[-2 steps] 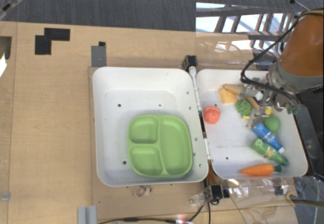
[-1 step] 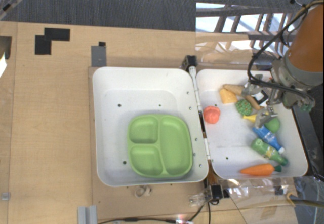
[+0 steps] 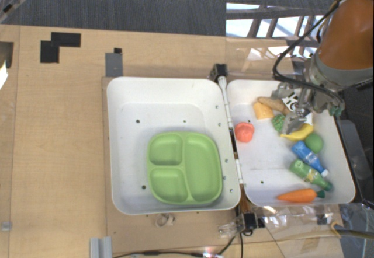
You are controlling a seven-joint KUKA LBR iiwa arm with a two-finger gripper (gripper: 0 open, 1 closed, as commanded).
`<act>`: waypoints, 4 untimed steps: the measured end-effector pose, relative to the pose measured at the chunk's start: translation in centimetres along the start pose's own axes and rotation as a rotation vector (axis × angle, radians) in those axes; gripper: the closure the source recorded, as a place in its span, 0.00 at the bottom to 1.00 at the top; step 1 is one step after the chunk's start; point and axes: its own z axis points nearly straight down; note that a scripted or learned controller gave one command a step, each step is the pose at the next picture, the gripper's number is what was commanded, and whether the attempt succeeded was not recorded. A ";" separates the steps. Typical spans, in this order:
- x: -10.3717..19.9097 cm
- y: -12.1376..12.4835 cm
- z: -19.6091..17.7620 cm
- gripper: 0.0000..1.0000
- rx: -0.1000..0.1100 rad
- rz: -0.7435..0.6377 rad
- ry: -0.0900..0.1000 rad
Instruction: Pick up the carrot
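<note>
Jaws [image 3: 299, 115] state I cannot tell; hovering over banana [image 3: 298, 132] in right bin [image 3: 257, 187]. Carrot [image 3: 297, 195] lying at near edge, apart. Am needing to travel there, aligning across its length.

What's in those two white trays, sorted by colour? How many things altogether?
Green: 3, the divided plate, a round fruit and a bottle
Yellow: 2, the banana and a wedge
Orange: 1, the carrot
Pink-red: 1, a small cup
Blue: 1, a bottle
Tan: 1, a bread-like piece
Total: 9
</note>
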 end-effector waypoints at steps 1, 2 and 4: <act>-2.6 1.6 12.0 0.00 -0.003 0.107 0.012; -5.1 2.7 2.5 0.00 0.001 -0.002 -0.010; -6.8 -0.2 13.4 0.00 -0.007 0.085 0.023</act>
